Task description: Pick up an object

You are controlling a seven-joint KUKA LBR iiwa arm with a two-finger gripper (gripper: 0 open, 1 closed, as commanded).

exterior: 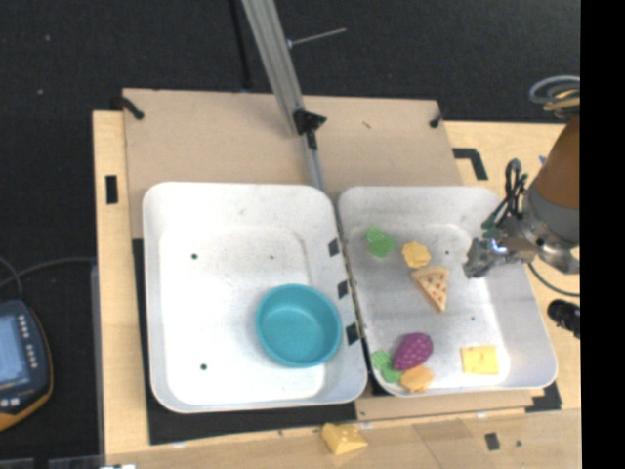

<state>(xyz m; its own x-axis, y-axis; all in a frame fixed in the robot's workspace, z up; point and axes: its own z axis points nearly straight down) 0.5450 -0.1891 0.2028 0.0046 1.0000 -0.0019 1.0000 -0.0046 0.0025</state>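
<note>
My gripper (pixel 479 260) hangs over the right side of the right bin (pixel 508 213), to the right of a pizza-slice toy (pixel 432 287) and a small yellow piece (pixel 416 254). A green toy (pixel 379 242) lies further left in that bin. Near its front edge sit a purple grape bunch (pixel 413 348), an orange piece (pixel 417 378), a small green piece (pixel 388 364) and a yellow square block (pixel 479 360). The left bin (pixel 195 223) holds a blue bowl (pixel 298 324). Nothing shows between the gripper's fingers.
A yellow cheese wedge (pixel 342 439) lies on the bench in front of the bins. A grey metal rail (pixel 278 62) slants down from the top toward the gap between the bins. A handheld controller (pixel 20 360) sits at the far left.
</note>
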